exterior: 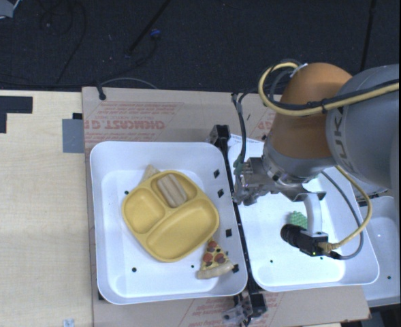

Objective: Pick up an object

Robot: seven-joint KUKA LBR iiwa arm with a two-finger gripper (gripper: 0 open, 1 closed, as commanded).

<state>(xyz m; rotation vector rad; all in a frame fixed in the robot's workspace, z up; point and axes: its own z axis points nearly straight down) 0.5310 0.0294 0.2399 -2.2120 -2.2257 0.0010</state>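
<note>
Arm over right bin (363, 268), wrist above its left edge. Gripper (248, 186) by divider between bins; claw state cannot tell. Green object (297, 219) mid right bin, partly hidden by arm. Left bin (111, 278): yellow tray (176, 227) at centre, hotdog (171, 189) in its upper compartment; pizza slice (215, 261) near lower right corner.

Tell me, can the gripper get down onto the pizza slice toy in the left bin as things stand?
Probably yes. The pizza slice lies flat with nothing above it, but it sits near the left bin's wall and beside the yellow tray.
</note>
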